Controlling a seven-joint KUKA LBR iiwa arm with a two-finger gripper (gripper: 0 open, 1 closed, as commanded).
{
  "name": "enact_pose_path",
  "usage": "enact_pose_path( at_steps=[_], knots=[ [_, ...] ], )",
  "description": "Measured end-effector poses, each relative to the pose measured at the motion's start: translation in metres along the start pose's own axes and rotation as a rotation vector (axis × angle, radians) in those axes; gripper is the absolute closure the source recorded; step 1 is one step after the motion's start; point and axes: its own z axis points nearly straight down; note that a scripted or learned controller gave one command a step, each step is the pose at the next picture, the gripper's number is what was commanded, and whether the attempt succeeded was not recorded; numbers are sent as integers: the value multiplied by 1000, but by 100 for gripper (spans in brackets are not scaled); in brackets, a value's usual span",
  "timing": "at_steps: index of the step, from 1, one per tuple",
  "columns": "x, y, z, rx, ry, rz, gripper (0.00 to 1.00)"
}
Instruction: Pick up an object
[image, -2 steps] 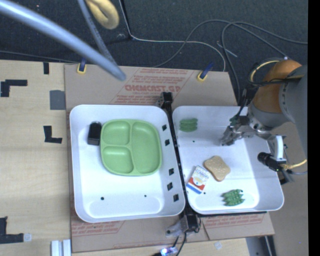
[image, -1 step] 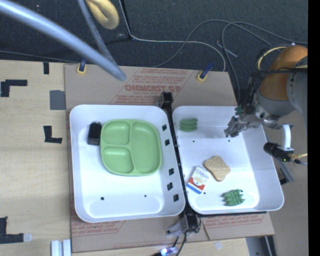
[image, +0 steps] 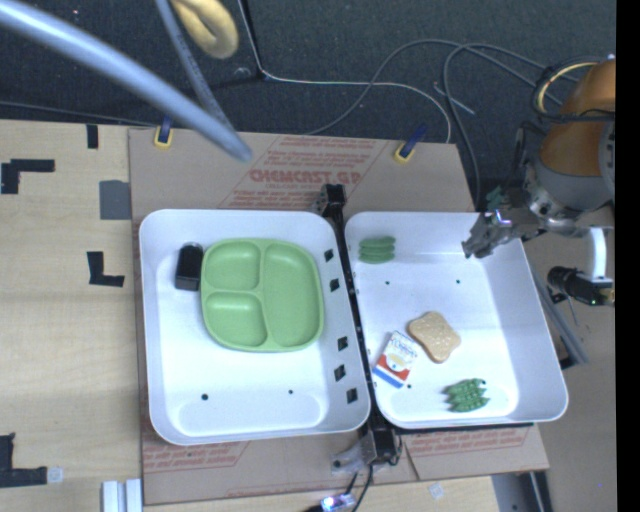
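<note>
Closest to the lens is the little green bumpy piece (image: 466, 395), sitting in the right bin (image: 530, 330) down near its front edge; just up and left of it there's a tan bread-slice shape (image: 434, 336), and touching that on its left a small white carton with red and blue on it (image: 397, 359), lying tilted; a round green ribbed thing (image: 376, 249) sits way back in the same bin's far left corner, well apart from the rest; the gripper (image: 484, 237) hangs over the far right corner of that bin, nowhere near any of those pieces, nothing between its fingers as far as I can see, and it's too small and dark to say how wide it's spread, so can't tell; over in the left bin (image: 165, 340) there's a green divided plate (image: 263, 295) with a black block (image: 189, 267) just beside its left rim.
</note>
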Motion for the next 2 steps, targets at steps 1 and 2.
enact_pose_path(
  at_steps=[1,2],
  knots=[
    [1,0,-2,5,1,1,100],
    [52,-16,-15,6,3,-3,100]
  ],
)
